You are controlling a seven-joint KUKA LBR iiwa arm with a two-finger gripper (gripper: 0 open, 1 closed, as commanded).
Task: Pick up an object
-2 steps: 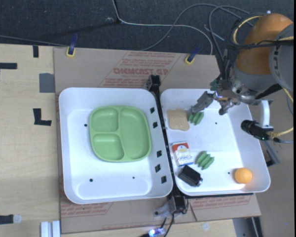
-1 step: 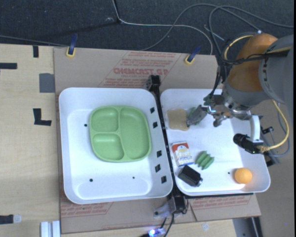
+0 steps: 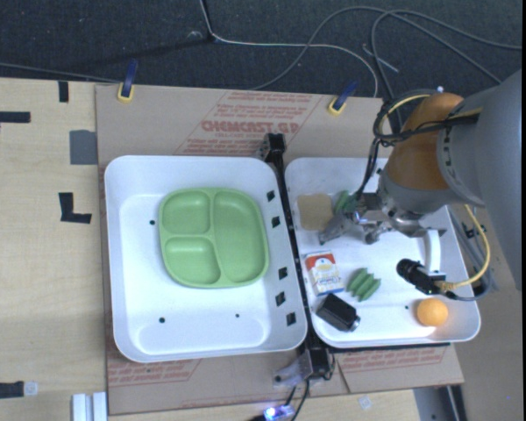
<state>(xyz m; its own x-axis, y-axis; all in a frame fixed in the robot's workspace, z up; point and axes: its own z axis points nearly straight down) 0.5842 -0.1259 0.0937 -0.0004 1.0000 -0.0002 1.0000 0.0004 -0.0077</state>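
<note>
Just beside the gripper (image 3: 351, 225) lies a tan square (image 3: 314, 210).

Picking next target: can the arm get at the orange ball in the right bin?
Probably yes. The orange ball lies alone with nothing on it, and the gripper is over the same bin. The bin wall beside it may crowd a grasp.

Light falls even and soft from overhead — shadows all soft-edged. The left bin (image 3: 121, 261) reads bright white, nearly washed out along its rim, and the green plate (image 3: 215, 238) throws just a faint shade. Dark cloth (image 3: 88, 16) up top sits dim. Detail is soft and grainy — the orange ball (image 3: 431, 312) has fuzzy edges, the arm (image 3: 500, 147) at right looks blurred.
</note>
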